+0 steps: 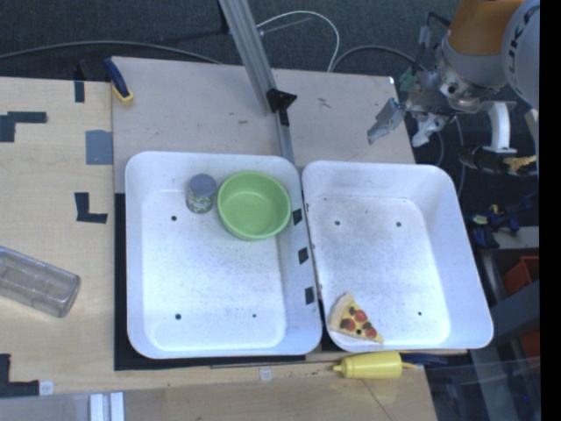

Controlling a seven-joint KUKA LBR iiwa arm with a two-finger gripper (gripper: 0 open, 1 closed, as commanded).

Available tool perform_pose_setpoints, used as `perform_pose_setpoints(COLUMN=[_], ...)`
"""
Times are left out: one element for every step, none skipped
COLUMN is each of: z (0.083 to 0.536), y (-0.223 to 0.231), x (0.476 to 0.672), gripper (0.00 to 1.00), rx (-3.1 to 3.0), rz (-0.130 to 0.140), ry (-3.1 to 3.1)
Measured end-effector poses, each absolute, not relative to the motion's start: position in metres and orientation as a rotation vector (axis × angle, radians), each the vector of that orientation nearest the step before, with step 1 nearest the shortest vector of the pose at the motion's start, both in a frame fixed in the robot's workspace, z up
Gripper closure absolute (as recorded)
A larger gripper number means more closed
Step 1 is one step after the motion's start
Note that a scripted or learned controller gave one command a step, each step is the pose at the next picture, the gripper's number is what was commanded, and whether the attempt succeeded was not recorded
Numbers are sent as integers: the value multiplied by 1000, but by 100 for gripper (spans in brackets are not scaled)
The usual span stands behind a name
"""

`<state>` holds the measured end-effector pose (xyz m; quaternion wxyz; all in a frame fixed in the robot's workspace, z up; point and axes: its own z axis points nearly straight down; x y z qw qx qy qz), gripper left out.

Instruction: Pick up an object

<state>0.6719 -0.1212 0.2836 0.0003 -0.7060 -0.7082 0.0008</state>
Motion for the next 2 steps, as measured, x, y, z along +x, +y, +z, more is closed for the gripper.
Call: perform_pose_setpoints(z=[284, 221], y=[-121, -119], x=[672, 678], gripper=[0, 0], rx=[-2218, -2215], rz=[3, 9], ry=[-2225, -2222])
